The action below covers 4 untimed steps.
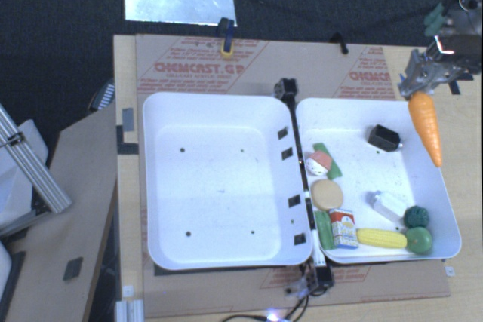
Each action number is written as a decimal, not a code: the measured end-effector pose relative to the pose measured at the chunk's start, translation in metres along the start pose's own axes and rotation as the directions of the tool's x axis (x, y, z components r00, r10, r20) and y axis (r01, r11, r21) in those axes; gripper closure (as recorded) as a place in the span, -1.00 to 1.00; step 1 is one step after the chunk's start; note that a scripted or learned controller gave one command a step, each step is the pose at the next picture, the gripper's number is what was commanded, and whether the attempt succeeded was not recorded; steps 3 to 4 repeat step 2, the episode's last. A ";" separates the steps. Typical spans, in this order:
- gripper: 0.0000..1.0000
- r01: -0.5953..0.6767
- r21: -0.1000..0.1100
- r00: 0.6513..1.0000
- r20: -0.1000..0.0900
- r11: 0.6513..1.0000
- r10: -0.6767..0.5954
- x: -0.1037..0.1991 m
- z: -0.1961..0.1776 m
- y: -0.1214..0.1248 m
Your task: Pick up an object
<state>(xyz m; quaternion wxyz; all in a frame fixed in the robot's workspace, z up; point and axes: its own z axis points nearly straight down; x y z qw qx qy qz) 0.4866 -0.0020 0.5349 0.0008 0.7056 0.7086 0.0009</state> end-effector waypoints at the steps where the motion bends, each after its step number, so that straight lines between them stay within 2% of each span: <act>1: 1.00 0.000 0.000 1.000 0.000 1.000 0.000 0.008 0.000 0.000; 4: 1.00 0.000 0.000 1.000 0.000 1.000 0.000 0.017 0.000 0.000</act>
